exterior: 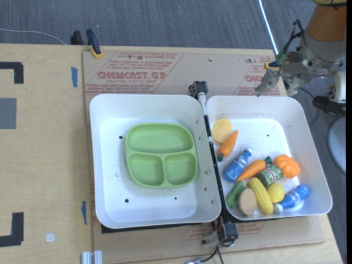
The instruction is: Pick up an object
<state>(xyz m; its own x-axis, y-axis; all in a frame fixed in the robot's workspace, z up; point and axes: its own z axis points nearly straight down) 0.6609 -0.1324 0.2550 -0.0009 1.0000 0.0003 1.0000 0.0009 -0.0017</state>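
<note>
The right bin [297, 120] holds a heap of toy food in its near half. A yellow round piece [221, 129] and a small carrot [228, 143] lie by its left wall. Further forward lie a blue bottle [237, 165], a second carrot [251, 169], a green-labelled can [270, 175], an orange pepper [287, 165], a corn cob [261, 195], a lemon [275, 192] and another blue bottle [292, 198]. My gripper [279, 86] hangs above the bin's far edge, well apart from the heap, open with nothing between its fingers.
The left bin [104, 147] bears a green three-part plate [161, 154]. A black clamp [198, 88] sits at the far end of the seam between the bins. A white cable [265, 15] runs down toward the wrist.
</note>
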